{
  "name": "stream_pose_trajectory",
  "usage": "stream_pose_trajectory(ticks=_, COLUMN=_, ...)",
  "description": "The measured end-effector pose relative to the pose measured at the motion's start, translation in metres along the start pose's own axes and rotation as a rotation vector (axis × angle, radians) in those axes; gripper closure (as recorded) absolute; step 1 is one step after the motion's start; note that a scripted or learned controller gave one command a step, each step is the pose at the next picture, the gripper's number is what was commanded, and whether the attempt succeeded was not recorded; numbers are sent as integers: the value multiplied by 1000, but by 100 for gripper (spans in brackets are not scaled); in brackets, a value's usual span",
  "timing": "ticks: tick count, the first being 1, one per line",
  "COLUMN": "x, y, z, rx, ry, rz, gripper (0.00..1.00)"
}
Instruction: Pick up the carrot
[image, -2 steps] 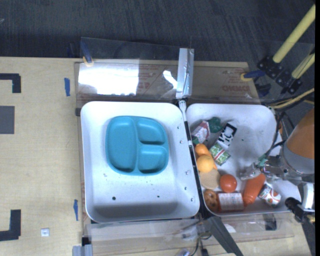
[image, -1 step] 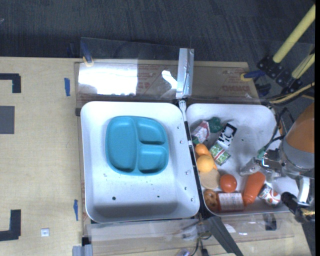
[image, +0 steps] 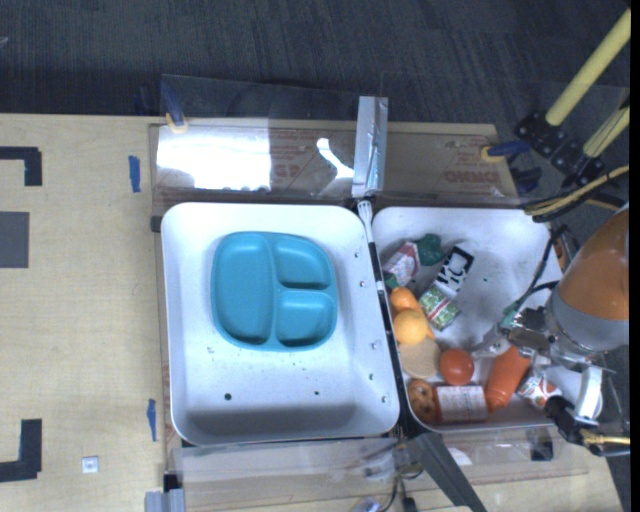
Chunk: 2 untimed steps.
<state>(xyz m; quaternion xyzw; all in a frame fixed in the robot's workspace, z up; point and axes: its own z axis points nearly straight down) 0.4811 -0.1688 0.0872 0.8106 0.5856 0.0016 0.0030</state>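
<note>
Carrot (image: 506, 374) | right bin (image: 480, 225) | long axis slanted, upper-right to lower-left

Left bin (image: 190, 330): white plastic, smooth, faintly speckled. Tray (image: 272, 290): blue plastic, satin sheen, moulded compartments. Bench (image: 70, 300): pale wood-grain board, matt. Carrot (image: 506, 374): orange, smooth plastic look, slight gloss. Tomato (image: 456, 366): red, glossy. Clear sheet (image: 250, 150) behind the bins: transparent plastic, reflective. Arm band (image: 600, 275): orange, smooth, semi-gloss.
</note>
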Motion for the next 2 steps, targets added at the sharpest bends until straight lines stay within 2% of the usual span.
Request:
stream_pose_trajectory(ticks=1, x=-18, y=15, z=-1, rx=13, ry=14, rz=100, gripper=0)
stream_pose_trajectory(ticks=2, x=-23, y=19, z=-12, rx=-1, ry=5, rz=103, gripper=100)
